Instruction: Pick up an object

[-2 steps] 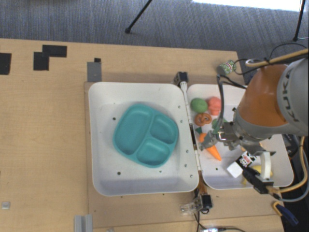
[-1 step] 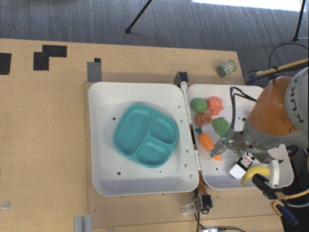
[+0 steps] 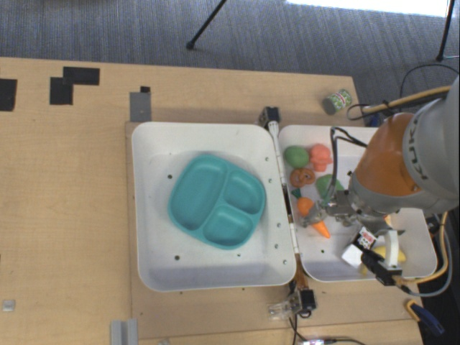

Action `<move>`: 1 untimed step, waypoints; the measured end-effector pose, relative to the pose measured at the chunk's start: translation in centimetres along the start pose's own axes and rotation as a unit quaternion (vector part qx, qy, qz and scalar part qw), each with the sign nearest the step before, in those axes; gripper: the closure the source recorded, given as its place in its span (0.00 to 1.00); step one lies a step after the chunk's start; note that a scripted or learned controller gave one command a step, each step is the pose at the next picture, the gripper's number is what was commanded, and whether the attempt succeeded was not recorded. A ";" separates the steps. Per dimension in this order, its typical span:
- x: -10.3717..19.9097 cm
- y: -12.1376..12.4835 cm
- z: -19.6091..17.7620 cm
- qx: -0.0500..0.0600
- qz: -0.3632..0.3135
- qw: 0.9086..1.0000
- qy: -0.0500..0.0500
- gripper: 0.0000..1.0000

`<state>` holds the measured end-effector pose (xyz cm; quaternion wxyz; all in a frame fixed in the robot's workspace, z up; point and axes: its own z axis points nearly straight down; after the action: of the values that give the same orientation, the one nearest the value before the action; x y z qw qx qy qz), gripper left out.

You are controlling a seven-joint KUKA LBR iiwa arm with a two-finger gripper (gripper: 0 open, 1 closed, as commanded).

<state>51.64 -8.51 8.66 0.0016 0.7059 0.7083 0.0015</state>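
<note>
Arm (image 3: 402, 164) over right bin (image 3: 424, 261), gripper (image 3: 329, 213) amid toys; grip unclear to us. Approach step; next, close and lift.

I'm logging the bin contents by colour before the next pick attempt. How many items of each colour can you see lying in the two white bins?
Teal: 1, the teal plastic divided tray in the left bin.
Green: 2, a round green toy and a darker green toy.
Orange: 2, a small orange lump and an orange cone-shaped piece.
Pink: 1, a pink toy.
Brown: 1, a brown ring-shaped toy.
Yellow: 1, a yellow piece, partly hidden.
Total: 8.
</note>
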 end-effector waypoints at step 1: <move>0.0 0.2 -1.1 -0.003 -0.001 1.000 0.000 1.00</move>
<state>51.88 -8.47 9.79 0.0041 0.7053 0.7088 0.0037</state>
